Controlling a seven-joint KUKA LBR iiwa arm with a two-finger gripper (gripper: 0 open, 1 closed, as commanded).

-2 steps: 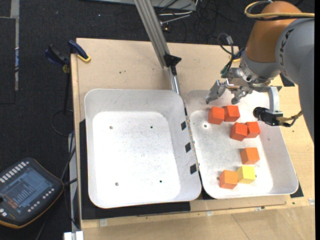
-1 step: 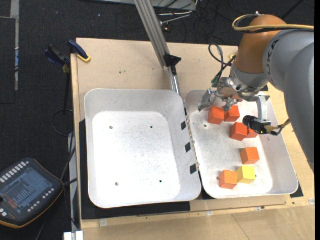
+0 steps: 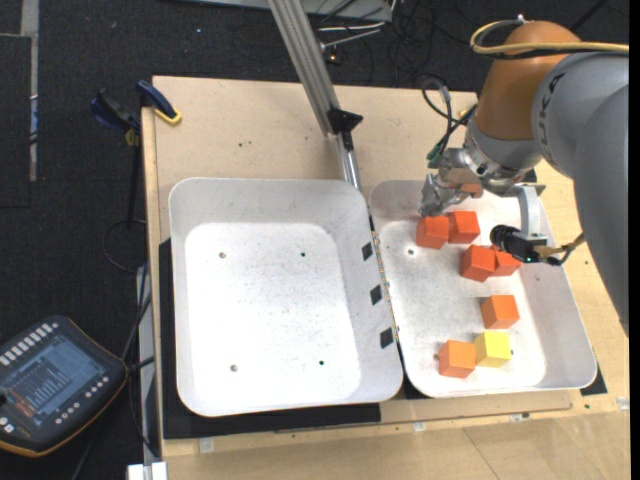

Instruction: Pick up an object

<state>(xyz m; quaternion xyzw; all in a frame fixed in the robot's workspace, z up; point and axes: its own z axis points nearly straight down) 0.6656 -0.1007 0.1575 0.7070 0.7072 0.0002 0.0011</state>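
Just beside tool (image 3: pixel 437 204), orange blocks (image 3: pixel 447 229)

no legible text, labels or numbers

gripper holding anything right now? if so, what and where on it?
Cannot tell. The two-finger gripper sits low over the right white bin, just above the orange cube at the far end; no block is visibly between its fingers.

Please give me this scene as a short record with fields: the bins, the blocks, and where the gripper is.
bins: left bin and right bin, both white and shallow, side by side
blocks: all in right bin; orange pair at far end, red-orange block, orange block, orange block touching yellow block at near end
gripper: gripper at far end of right bin, just above the orange pair
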